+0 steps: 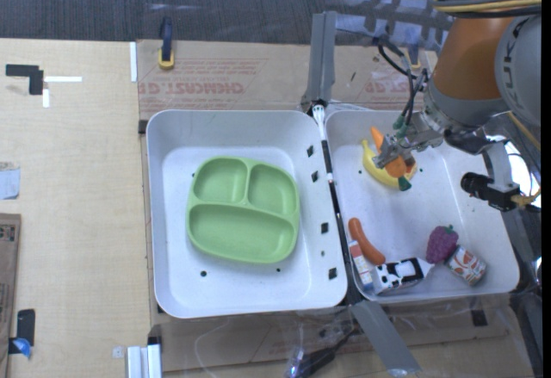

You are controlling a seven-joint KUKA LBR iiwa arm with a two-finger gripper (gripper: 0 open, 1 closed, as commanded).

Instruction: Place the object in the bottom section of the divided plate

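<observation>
From my seat I see the bench [69, 195] filling the frame, with two white bins on it: the left bin [164, 221] at centre and the right bin [508, 273] toward the right edge. The arm [482, 49] comes in from the upper right. A green plate [244, 210] lies in the middle of the left bin, its bottom section bare. The gripper [400, 146] is low in the upper left of the right bin, right over a banana [379, 168] and a carrot [394, 166]; whether the claw has closed on either I cannot tell. Along that bin's lower part lie a sausage [365, 241], a cow [403, 274], a purple fruit [442, 243] and a can [466, 265].
</observation>
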